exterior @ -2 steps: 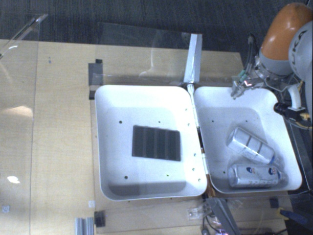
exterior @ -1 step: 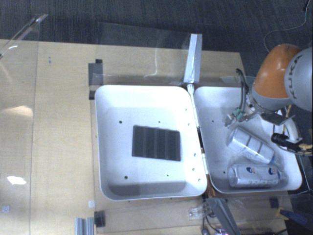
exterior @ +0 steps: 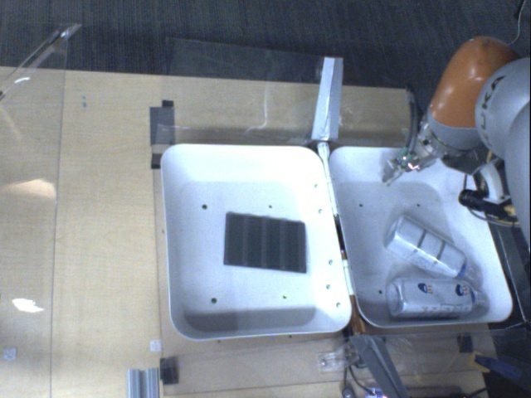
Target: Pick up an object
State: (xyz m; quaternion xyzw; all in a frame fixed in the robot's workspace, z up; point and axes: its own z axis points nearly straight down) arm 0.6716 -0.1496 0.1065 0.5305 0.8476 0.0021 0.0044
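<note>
We see the gripper [exterior: 401, 166] poised at the upper right, above the right bin's [exterior: 365, 222] far edge; we cannot tell its grip state. Two cans [exterior: 425, 249] lie lower right, likely targets. A dark ridged pad [exterior: 265, 242] sits in the left bin [exterior: 191, 189].

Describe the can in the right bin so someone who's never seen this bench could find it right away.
Start at the right bin, the one the arm reaches over. Along its near edge lies a silver can on its side, lengthwise along that wall, with small dark marks on its label. Its only neighbour, a clear plastic cup, lies tilted just behind it and is see-through, while the can is opaque metal.
</note>
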